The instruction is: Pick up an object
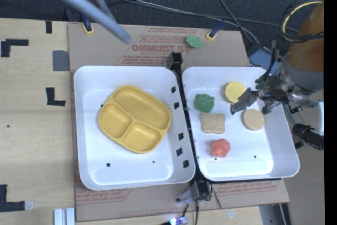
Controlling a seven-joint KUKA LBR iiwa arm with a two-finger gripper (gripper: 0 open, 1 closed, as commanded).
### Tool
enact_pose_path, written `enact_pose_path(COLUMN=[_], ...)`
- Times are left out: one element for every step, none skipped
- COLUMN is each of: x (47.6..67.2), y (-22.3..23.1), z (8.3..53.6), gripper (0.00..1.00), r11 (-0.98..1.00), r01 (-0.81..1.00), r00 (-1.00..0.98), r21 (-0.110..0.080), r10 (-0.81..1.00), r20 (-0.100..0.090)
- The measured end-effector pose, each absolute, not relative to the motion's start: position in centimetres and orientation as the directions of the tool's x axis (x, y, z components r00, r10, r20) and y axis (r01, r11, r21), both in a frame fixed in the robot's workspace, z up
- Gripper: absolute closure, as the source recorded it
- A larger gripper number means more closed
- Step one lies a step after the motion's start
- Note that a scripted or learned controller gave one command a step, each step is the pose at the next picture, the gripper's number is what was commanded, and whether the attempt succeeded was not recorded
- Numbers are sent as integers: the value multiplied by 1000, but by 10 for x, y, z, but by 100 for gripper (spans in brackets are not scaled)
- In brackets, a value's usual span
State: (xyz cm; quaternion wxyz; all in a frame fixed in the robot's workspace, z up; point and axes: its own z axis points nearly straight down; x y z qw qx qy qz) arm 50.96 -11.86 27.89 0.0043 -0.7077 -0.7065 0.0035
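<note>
Cream disc (253,119) lies in right bin (279,166), near right wall, not yet lifted. Gripper (254,101) hovers just above it, fingers spread apart, nothing between them; one fingertip (237,106) sits left of disc, beside yellow piece (234,91). Green piece (204,102), tan cracker (212,123), red piece (220,147) rest further left, untouched. Yellow tray (135,118) lies in left bin (89,166). Small green item (194,42) outside, far side. Judgement: approach made; descent, closing, lift all remain.
</note>
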Motion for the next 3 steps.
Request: enact_pose_path(x=[511,516,513], y=[-118,-109,-109], z=[284,233,189], gripper=[0,0,0], r11=[1,1,0], r01=[1000,1000,1000], r00=[-1,-1,0], r21=[-1,-6,-6], r10=[1000,1000,1000], r20=[0,0,0])
